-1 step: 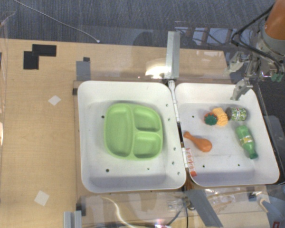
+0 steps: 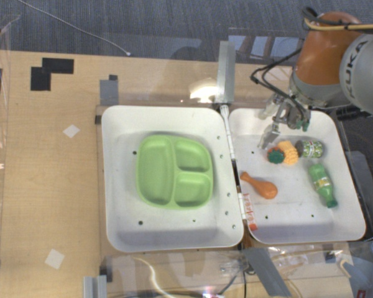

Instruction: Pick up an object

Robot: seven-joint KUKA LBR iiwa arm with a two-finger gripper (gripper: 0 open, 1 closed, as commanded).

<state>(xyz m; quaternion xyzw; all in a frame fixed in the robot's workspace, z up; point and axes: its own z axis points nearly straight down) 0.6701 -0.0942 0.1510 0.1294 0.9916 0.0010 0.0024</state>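
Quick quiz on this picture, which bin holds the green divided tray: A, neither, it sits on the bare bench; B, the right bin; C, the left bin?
C: the green divided tray lies in the left bin, while the right bin holds the small toy foods.

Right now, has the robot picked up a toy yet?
Not yet. The tool hangs low in the right white bin, just above the yellow toy corn cob, with nothing seen between its fingers. The corn, orange drumstick and green bottle all lie in the bin.
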